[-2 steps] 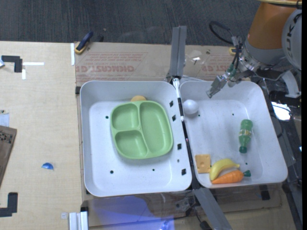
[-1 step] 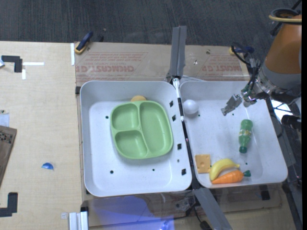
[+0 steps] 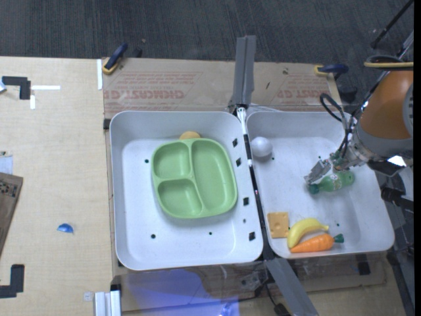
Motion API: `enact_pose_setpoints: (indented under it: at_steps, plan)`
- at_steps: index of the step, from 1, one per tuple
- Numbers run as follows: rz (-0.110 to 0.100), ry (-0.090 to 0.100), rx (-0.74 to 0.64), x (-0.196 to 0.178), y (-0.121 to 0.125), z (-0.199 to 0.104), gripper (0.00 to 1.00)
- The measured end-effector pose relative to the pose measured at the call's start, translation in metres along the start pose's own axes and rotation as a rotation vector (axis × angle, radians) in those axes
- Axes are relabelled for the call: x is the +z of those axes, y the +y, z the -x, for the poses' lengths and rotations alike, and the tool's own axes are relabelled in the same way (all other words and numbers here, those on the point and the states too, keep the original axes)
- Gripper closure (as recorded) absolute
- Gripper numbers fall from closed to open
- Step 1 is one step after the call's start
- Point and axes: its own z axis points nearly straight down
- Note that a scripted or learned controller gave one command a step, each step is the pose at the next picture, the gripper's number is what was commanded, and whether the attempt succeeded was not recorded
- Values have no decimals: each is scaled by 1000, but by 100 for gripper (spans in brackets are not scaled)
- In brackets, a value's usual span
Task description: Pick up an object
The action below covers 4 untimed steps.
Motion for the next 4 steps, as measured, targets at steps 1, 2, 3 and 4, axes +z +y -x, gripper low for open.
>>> enact_pose_setpoints:
  at_steps: [1,2,3,4]
  plan:
    - [1,-1,2,-9,0,1,100]
    - [1,-1,2,-9,0,1,0]
    - [-2,2,14,1,-17,-35,0]
    - [-1,1,18,-8,-17,-34,100]
